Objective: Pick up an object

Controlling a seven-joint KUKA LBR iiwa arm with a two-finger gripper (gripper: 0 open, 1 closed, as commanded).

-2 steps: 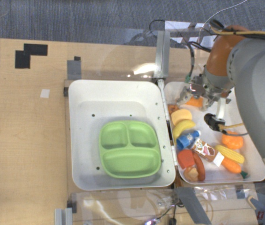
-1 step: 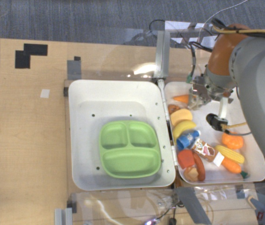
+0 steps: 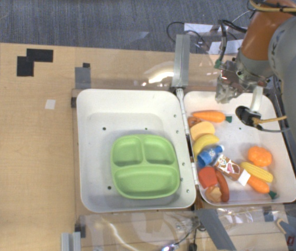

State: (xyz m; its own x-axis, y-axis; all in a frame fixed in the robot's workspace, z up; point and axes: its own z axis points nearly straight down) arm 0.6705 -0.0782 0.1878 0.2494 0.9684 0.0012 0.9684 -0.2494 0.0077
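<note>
Green plate (image 3: 145, 166) sits alone in left bin (image 3: 93, 140), food toys incl. carrot (image 3: 209, 116) piled in right bin (image 3: 281, 184); gripper (image 3: 226, 92) above its far edge, holding nothing visible, can't tell opening — approach step, next needs descent onto carrot.

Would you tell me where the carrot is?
The carrot lies near the top of the right bin, above the banana and below the gripper.

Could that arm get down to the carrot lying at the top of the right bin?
Probably yes: the gripper hangs just above the carrot, which lies on top at the pile's edge with nothing over it.
</note>
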